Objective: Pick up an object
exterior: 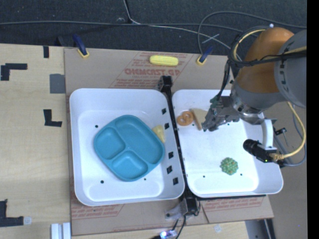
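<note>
My gripper (208, 124) hangs low over the upper left part of the right bin (249, 185), pointing down and to the left. A small tan, pretzel-like piece (186, 118) lies just left of it, next to a light brown wedge (199, 117) that touches the fingertips. A green broccoli floret (229, 166) rests nearer the bin's front right. The left bin (82, 183) carries a blue divided plate (128, 147), with a pale yellow item (159, 132) at its right rim.
A yellow banana-shaped object (163, 60) lies on the cardboard behind the bins. A black divider (172, 133) runs between the two bins. Cables loop above the arm at the top right, and blue-yellow clamps (80, 48) hold the cardboard's back edge.
</note>
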You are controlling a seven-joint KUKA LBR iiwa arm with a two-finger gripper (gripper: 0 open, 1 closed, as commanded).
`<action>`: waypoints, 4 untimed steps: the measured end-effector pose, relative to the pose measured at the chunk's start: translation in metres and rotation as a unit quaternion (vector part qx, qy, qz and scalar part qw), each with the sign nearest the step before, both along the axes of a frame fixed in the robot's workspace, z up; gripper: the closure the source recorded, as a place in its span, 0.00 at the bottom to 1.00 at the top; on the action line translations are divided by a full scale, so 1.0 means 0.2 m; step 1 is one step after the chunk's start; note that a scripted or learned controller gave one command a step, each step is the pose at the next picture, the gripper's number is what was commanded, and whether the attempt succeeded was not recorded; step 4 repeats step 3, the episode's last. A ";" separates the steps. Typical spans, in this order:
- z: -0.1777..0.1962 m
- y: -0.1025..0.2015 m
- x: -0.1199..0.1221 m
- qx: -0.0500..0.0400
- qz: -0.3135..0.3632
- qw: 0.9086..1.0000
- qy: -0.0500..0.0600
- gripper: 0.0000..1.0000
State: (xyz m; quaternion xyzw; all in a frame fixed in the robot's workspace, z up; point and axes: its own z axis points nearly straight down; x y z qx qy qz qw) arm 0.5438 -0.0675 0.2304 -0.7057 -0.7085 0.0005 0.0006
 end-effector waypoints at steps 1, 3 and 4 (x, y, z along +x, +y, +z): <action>-0.06 0.27 0.01 0.000 0.000 1.000 0.000 1.00; -0.04 0.80 0.06 0.001 0.001 1.000 -0.001 1.00; -0.04 0.80 0.06 0.001 0.001 1.000 -0.001 1.00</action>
